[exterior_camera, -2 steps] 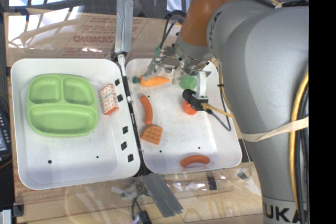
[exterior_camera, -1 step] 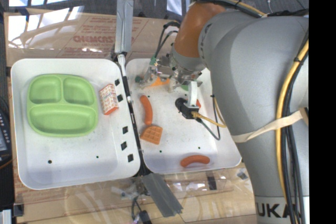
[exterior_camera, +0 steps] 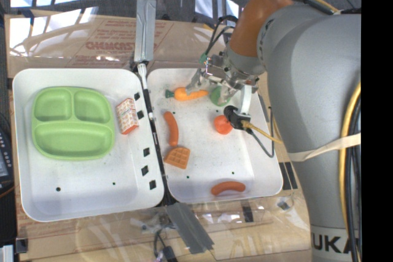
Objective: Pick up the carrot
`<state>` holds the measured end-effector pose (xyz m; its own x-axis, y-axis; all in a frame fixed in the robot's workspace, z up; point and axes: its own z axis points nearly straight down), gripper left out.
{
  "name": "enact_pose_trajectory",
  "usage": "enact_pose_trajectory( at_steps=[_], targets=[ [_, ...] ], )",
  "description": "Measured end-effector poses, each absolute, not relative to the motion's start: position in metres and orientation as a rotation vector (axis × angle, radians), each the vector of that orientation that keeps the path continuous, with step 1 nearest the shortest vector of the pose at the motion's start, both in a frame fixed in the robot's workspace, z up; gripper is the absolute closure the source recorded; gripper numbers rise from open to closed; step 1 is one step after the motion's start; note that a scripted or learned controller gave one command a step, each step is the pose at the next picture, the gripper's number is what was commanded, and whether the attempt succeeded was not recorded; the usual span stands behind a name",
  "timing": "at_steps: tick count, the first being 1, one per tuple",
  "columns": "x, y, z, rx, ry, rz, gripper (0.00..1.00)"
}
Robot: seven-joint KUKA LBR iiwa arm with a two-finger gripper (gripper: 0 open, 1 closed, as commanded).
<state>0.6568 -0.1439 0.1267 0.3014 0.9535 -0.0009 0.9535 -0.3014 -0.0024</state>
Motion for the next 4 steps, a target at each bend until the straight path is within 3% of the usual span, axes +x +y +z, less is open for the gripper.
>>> enact_pose_trajectory(
  at_steps=[1, 2, 3, 4],
  targets=[
    [0.66, -0.115, 0.1, -2.692, -1.629, -0.004, 0.0],
    [0.662, -0.112, 0.11, -2.682, -1.639, -0.011, 1.0],
    [0.661, -0.112, 0.11, -2.682, -1.639, -0.009, 0.0],
    [0.654, -0.116, 0.097, -2.522, -1.879, -0.012, 0.0]
  ],
)
